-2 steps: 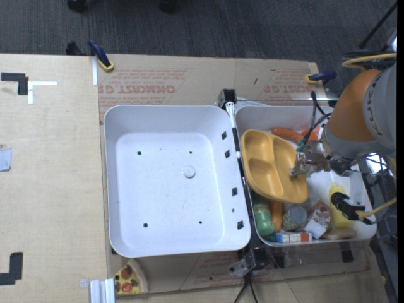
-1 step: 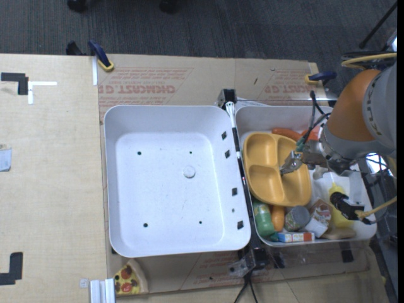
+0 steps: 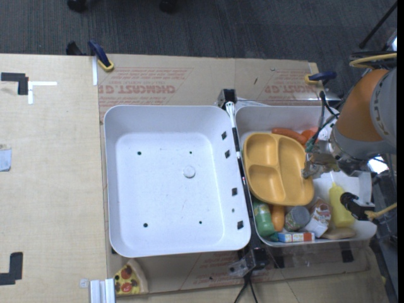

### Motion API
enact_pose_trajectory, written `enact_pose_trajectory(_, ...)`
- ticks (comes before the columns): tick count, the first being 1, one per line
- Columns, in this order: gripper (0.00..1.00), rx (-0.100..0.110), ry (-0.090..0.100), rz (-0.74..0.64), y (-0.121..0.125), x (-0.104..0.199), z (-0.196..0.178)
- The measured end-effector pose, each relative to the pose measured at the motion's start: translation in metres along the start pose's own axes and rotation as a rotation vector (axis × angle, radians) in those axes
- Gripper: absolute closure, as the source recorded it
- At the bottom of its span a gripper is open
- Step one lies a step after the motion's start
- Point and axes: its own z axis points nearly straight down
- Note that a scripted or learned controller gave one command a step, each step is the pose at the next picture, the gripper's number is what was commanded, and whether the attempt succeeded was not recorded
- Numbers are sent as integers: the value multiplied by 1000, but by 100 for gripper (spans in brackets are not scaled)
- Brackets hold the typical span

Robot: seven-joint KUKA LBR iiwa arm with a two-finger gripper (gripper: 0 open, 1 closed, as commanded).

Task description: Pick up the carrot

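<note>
- Pizza-slice toy (image 3: 127, 279) lies on the cardboard sheet (image 3: 151, 81) at the near edge, at 7 o'clock of the left bin (image 3: 117, 169).
- Carrot (image 3: 290, 132): an orange length lying against the far wall of the right bin (image 3: 278, 111), at 12 o'clock of the bin's middle. Only its upper side shows.
- Yellow divided plate (image 3: 278, 169): tilted, just beside the carrot at its 6 o'clock. The plate's far rim covers the carrot's lower edge and takes up most of the bin's middle.
- Near-wall clutter, at 6 o'clock of the plate and well apart from the carrot: a green bottle (image 3: 262, 219), a small orange piece (image 3: 278, 219), a grey can (image 3: 297, 218) and a flat red-and-blue box (image 3: 295, 237).
- Yellow bottle (image 3: 341, 212): at 4 o'clock of the plate, near the bin's right wall.
- Left bin: holds one small pale disc (image 3: 189, 173) near its middle.
- Blue-and-yellow clamps (image 3: 101, 57) hold the cardboard's far corners, at 11 and 1 o'clock of the bench.
- Gripper (image 3: 312, 164): low inside the right bin at the plate's 3 o'clock rim, near the carrot at its 4 o'clock. Whether the pincer is wide or narrow cannot be told, and nothing is seen held.
- Arm (image 3: 363, 115): enters from 3 o'clock, its orange band above the bin's right wall and its wrist angled down toward the plate.
</note>
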Motion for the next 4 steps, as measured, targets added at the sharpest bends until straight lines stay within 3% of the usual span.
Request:
enact_pose_trajectory(1,0,-2,13,-10,2,10,-1)
enact_pose_trajectory(2,0,1,54,-10,28,-53,18)
enact_pose_trajectory(3,0,-3,42,-57,-34,-39,18)
enact_pose_trajectory(4,0,-12,32,40,-2,17,10)
